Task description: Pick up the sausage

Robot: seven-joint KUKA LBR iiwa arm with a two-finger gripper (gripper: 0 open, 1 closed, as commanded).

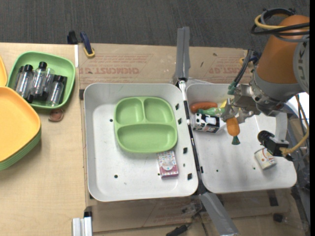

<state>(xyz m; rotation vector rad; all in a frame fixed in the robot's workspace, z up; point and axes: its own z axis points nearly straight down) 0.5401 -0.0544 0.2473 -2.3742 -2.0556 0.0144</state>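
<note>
Sausage [204, 105] lies flat in the right bin [246, 178], close to its upper-left corner, beside the divider between the two bins. Just below it, touching or nearly so, sits a small black-and-white carton [205, 122], with a green piece between them. A carrot [233, 129] lies a little to the right. The tool [235, 108] hangs over this cluster, to the right of the sausage and above the carrot; whether it is spread or pressed together I cannot tell, since the wrist hides its tips. Nothing shows the sausage gripped or lifted, so the pick looks not yet done: the tool must still line up over the sausage, descend, close and raise it. The crowding carton and carrot could foul that grasp.
</note>
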